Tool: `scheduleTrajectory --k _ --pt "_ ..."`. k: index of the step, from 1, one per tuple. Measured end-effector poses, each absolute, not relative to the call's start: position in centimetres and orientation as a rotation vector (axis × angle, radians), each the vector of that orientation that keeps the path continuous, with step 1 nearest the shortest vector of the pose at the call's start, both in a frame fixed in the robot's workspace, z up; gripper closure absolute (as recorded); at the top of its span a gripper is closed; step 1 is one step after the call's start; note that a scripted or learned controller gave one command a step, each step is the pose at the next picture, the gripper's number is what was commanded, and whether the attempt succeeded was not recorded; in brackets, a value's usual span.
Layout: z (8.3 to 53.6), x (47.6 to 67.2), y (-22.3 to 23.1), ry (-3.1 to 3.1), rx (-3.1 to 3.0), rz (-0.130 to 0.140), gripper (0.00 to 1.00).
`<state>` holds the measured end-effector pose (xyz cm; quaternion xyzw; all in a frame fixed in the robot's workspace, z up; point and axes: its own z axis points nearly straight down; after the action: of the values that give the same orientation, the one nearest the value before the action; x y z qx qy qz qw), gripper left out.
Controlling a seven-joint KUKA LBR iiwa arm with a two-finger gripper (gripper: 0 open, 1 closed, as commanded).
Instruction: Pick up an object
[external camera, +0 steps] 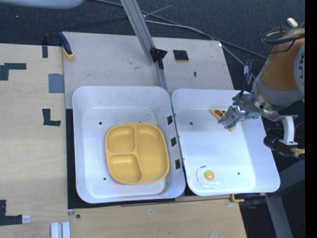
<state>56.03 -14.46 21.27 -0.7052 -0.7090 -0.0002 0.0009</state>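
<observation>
My gripper (230, 119) hangs over the upper part of the right bin (247, 148); whether it grips anything I cannot tell. From the left: a yellow divided plate (137, 152) fills the left bin (89, 133). A small yellow-and-red piece (217, 114) lies touching or just left of my gripper, nearest. The fried egg (208, 176) lies well below it.

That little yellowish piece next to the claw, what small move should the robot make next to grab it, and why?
Probably a slight shift toward the left bin, then down. The gripper sits in the right bin just beside the small yellow piece, which lies by its tip rather than visibly between its fingers.
</observation>
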Motion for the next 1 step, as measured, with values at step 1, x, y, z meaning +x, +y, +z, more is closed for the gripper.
scheduleTrajectory --k 1 --pt "22.4 56.67 -9.33 -2.228 -2.213 -0.001 1.0"
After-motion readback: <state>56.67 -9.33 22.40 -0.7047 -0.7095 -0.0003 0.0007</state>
